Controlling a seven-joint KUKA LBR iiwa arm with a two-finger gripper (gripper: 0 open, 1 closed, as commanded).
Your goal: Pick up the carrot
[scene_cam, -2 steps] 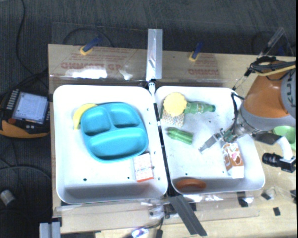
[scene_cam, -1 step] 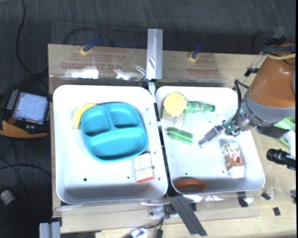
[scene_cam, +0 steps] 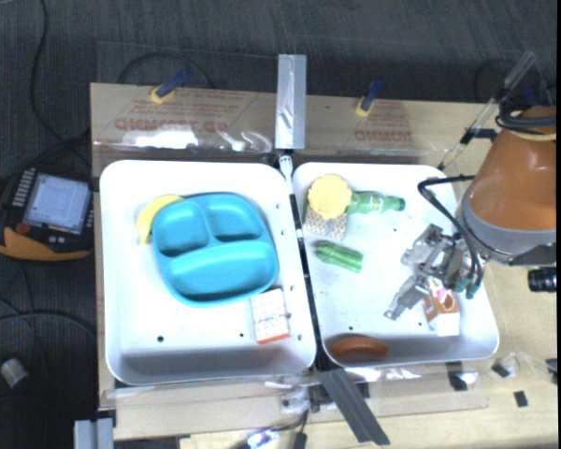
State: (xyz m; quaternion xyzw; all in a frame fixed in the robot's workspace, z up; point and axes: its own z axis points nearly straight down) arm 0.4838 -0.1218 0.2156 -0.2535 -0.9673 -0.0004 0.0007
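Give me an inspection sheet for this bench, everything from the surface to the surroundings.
Surface: two white bins side by side, left bin and right bin, on a wooden bench.
Job's things: orange carrot-like item at the right bin's front edge, untouched.
Clutter: blue tray over a yellow item and a small carton in the left bin; yellow cup, green bottle, green vegetable and a red-white packet in the right.
Grippers: gripper low in the right bin, away from the orange item.
Cables: black cable by the arm.
Surroundings: handheld device on dark carpet.
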